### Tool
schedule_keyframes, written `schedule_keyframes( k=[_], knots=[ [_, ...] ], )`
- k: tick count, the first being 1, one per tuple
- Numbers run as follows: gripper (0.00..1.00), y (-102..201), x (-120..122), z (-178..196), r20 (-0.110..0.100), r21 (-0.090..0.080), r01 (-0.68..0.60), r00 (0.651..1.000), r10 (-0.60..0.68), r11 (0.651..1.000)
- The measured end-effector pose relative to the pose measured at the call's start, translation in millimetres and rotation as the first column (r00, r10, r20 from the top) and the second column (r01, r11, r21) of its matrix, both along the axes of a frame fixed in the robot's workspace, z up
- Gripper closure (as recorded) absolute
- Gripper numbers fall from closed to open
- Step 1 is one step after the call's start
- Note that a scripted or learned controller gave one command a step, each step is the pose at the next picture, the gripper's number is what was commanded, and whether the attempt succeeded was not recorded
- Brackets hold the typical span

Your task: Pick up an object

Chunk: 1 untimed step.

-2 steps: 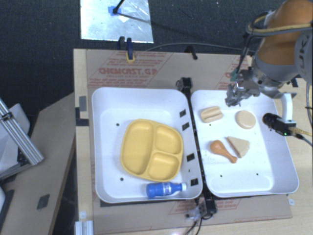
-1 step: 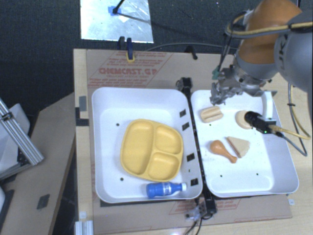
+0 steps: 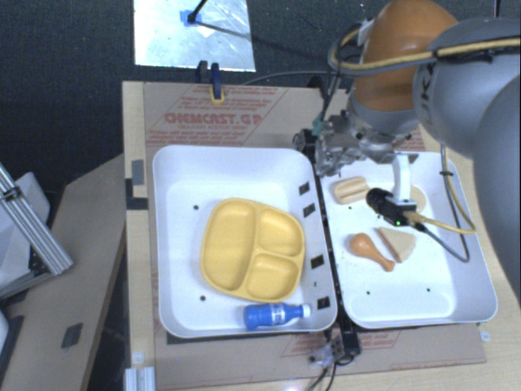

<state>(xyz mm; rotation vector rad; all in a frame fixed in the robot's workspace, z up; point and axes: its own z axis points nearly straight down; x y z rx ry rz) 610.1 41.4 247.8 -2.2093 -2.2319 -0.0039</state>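
Over the far left corner of the right-hand shallow white bin [image 3: 423,300] hangs the gripper [image 3: 332,160], open or closed I cannot tell, just beside a tan oblong bread roll [image 3: 351,189] lying inside.

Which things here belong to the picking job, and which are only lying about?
Job: tool; bread roll, drumstick, wedge in right bin; yellow plate, blue bottle in left bin.
Lying about: blue clamp, shiny sheet, metal rail.

Smooth white plastic bins [image 3: 187,186]; slightly glossy yellow plastic plate [image 3: 252,247]; matt brown cardboard sheet [image 3: 220,116] under them
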Motion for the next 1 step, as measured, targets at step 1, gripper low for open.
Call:
schedule_keyframes(
  k=[1],
  knots=[
    [1.00,52.2,17.2,-10.9,0.001,-0.001,0.001,1.000,-0.001,1.000]
  ],
)
